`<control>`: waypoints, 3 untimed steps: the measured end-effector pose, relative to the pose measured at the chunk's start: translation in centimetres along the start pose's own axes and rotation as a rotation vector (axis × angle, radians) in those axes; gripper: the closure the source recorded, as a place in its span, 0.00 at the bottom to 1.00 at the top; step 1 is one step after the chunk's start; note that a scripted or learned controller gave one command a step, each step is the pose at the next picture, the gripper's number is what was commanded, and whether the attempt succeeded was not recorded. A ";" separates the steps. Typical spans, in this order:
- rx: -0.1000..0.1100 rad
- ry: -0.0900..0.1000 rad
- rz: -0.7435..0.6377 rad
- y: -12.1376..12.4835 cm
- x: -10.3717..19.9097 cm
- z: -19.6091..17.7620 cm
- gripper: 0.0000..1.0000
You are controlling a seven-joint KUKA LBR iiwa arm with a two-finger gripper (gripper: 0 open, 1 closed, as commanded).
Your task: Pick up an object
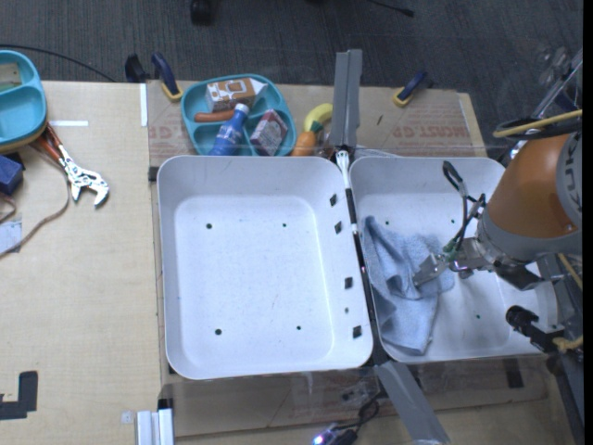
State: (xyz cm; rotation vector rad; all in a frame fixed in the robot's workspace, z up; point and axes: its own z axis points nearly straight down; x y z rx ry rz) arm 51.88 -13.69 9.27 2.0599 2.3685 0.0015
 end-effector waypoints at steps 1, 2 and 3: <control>0.001 0.000 -0.024 2.3 -5.4 -2.0 0.00; 0.003 0.002 -0.052 2.1 -0.7 0.1 0.00; 0.003 0.000 0.130 0.0 -6.3 -6.3 0.00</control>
